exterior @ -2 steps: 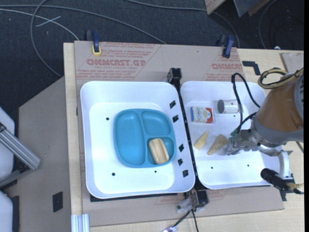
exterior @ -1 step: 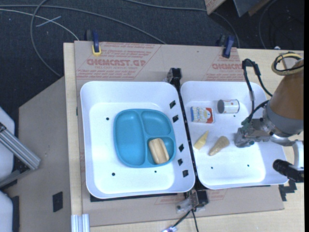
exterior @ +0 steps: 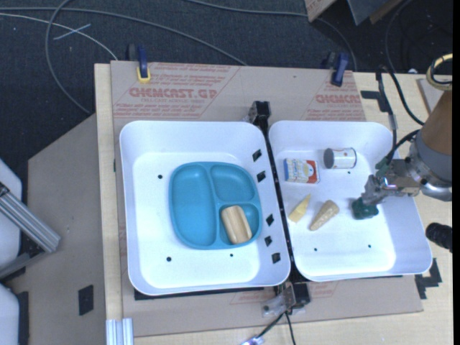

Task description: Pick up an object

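In the right bin (exterior: 402,257), gripper (exterior: 371,196) sits low at the right side, directly over a dark green object (exterior: 364,208); jaw state cannot be told. Can (exterior: 340,157), carton (exterior: 300,169) and two yellow wedges (exterior: 323,215) lie left of it. Left bin (exterior: 144,264): blue tray (exterior: 194,207) with a bread roll (exterior: 236,223) in its lower right compartment.

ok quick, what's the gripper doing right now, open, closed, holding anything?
Gripper: low in the right bin, at a small green object; open or closed cannot be told.
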{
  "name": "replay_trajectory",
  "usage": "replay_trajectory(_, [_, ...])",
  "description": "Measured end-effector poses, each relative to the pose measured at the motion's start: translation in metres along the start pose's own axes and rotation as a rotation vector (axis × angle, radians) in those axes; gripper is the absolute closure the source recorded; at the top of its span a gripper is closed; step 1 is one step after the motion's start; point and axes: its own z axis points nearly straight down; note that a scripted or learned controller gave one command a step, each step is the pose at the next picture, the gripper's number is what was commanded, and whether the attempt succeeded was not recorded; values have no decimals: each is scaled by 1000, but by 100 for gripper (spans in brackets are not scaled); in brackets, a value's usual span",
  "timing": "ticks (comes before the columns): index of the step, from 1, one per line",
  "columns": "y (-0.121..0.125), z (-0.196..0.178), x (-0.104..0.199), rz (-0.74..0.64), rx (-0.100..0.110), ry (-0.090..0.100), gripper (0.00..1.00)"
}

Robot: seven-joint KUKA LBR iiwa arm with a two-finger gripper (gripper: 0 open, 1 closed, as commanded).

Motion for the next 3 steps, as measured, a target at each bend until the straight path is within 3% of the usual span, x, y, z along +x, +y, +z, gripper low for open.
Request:
replay_trajectory(1, [2,-54,0,0,0,0,100])
replay_trajectory(3, [18,-36,101,-5,9,4,100])
